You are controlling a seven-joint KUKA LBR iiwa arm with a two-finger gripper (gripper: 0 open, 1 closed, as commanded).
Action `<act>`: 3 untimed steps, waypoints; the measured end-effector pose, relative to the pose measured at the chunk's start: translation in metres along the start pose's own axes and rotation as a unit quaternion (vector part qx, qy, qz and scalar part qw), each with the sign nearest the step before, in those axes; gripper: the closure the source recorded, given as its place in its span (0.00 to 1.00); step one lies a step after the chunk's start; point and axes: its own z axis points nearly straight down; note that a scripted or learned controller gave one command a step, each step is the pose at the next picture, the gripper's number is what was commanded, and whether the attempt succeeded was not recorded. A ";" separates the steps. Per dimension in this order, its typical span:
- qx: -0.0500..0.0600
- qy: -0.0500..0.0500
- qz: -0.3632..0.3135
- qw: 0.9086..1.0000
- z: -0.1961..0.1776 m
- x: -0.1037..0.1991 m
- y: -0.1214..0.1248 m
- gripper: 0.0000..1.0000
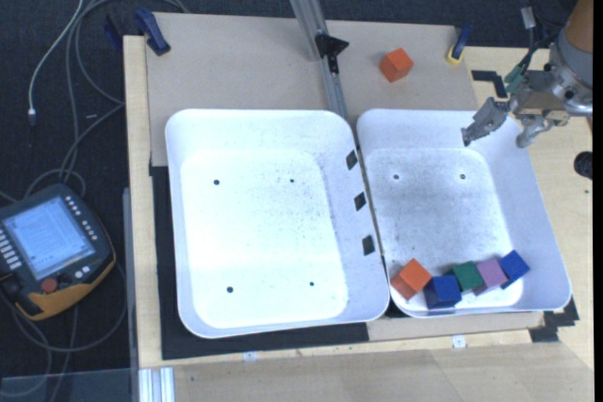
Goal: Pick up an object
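Camera view, pincer [501, 129] spread wide, holding nothing, over right bin [546, 202], blocks [460, 279] clustered near edge, orange cube [397, 64] outside

You see the arm [577, 24] at the right edge as a rounded grey body with an orange-brown band above the wrist. Below the band sits a pale metallic wrist block, and thin dark cables with a touch of green trail along its left side. The gripper [504, 129] is bare grey metal, with two slim angular fingers [479, 126].
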 end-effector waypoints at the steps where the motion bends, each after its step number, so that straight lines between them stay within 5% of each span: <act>1: 0.004 0.001 -0.001 1.000 0.125 0.035 0.009 0.00; 2: -0.001 -0.002 0.002 1.000 0.148 -0.008 0.030 0.00; 3: -0.002 -0.002 -0.001 1.000 0.187 -0.034 0.091 0.00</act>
